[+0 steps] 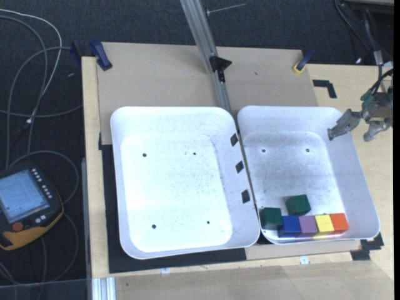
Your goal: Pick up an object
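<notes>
The gripper (357, 126) sits at the 3 o'clock edge of the view, over the upper right rim of the right bin (350, 161). Its two fingers (341, 127) stand apart, one reaching toward the bin and the other nearer the frame edge, with nothing between them. The blocks lie well apart from it, gathered at the 5 o'clock end of the right bin against the lower wall. A row runs along that wall: blue block (290, 225), purple block (308, 224), yellow block (324, 222) and orange block (338, 220), each touching its neighbour. A dark green block (270, 216) sits at the row's 9 o'clock end, just beside the blue one, and a second green block (297, 204) rests just above the row (slightly tilted). The left bin (175, 180) lies alongside, at 9 o'clock from the right bin. A handheld pendant (25, 205) rests off the bench at the 9 o'clock edge.
</notes>
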### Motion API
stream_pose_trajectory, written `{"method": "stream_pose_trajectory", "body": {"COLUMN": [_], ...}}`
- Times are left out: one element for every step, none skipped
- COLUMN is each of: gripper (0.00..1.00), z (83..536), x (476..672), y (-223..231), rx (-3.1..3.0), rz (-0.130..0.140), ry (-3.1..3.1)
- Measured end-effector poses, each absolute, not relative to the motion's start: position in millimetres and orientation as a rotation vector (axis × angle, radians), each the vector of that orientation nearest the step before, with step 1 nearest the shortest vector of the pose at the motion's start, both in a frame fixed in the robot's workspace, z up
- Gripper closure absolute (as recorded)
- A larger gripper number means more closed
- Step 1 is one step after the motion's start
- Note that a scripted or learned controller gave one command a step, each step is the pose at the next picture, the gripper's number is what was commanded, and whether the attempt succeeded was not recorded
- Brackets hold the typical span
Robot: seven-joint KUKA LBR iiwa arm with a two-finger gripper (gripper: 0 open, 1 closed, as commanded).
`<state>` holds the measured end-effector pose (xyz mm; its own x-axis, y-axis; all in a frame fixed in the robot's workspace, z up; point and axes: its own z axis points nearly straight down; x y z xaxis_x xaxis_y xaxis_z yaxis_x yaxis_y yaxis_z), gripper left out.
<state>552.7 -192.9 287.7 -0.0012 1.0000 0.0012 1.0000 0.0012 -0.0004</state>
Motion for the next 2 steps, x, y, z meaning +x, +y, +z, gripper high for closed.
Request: {"method": "stream_pose_trajectory", "body": {"gripper": [0.0, 0.0], "z": [443, 308], "x": [582.5, 616.7], "y": [-161, -133], "rx": [-2.224, -2.213], "rz": [-0.01, 0.007], "ry": [-2.234, -2.219]}}
